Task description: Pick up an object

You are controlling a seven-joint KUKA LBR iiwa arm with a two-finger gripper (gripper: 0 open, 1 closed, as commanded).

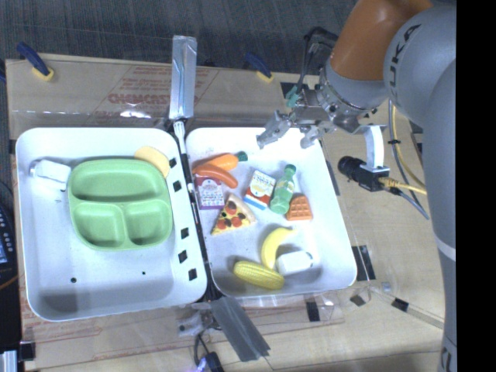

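Nearest the camera, at 6 o'clock in the right bin (335, 231), a yellow corn cob (258, 274) lies beside a white block (294, 263), with a banana (273, 244) just above them. Toward the bin's centre sit a pizza slice (232, 216), a waffle piece (300, 207), a green bottle (284, 190), a small carton (260, 188) and a purple-labelled box (209, 191). At 11 o'clock in this bin a carrot (217, 163) lies above a sausage (218, 176).

In the left bin (39, 270), a green divided tray (120, 201) fills the middle, a yellow piece (153, 160) at its 1 o'clock corner.

Farthest, at 12 o'clock over the right bin's back rim, the end effector (290, 135) hangs with its fingers spread apart, nothing between them, on the tabletop (387, 231) side of the grey arm (403, 45).
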